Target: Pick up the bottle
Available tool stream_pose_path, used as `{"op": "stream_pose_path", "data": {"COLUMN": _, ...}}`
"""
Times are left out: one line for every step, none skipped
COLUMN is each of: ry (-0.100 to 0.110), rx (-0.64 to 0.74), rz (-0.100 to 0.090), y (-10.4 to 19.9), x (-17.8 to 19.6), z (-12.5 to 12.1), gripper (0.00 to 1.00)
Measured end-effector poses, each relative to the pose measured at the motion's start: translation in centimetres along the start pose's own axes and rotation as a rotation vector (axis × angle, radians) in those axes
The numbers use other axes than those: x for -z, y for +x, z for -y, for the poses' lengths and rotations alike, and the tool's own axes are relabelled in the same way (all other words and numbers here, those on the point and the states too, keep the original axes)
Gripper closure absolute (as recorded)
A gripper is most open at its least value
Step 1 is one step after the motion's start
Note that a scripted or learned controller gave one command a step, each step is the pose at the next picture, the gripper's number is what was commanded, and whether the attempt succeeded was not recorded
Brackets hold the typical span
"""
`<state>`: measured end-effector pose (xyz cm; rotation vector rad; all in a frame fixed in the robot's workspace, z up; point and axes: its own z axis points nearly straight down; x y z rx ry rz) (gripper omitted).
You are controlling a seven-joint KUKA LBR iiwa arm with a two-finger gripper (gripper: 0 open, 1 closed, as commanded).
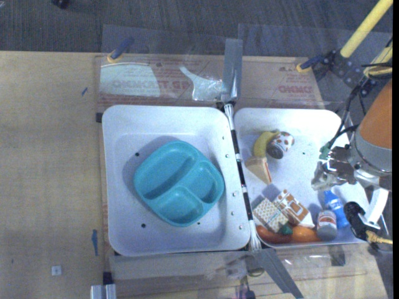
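The left bin point(118, 167) holds a teal divided plate point(179, 182). In the right bin point(299, 120) lie a banana point(263, 143), a small spotted ball point(281, 144), a wooden wedge point(259, 168), two patterned boxes point(280, 209) and a carrot point(288, 233). The bottle point(336, 205), blue with a white label, lies near the right wall. The arm point(377, 129) reaches in from the right, its pincer point(330, 173) poised just beyond the bottle; whether it is wide or narrow I cannot tell.

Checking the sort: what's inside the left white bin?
A teal divided tray lies on the left bin's floor. Whatever sits under the tray is covered.
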<state>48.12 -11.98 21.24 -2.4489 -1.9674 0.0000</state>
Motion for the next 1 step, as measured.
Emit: {"op": "stream_pose_path", "data": {"ry": 0.001, "rx": -0.487, "rz": 0.002, "y": -1.23, "x": 3.95, "z": -0.13, "gripper": 1.0}}
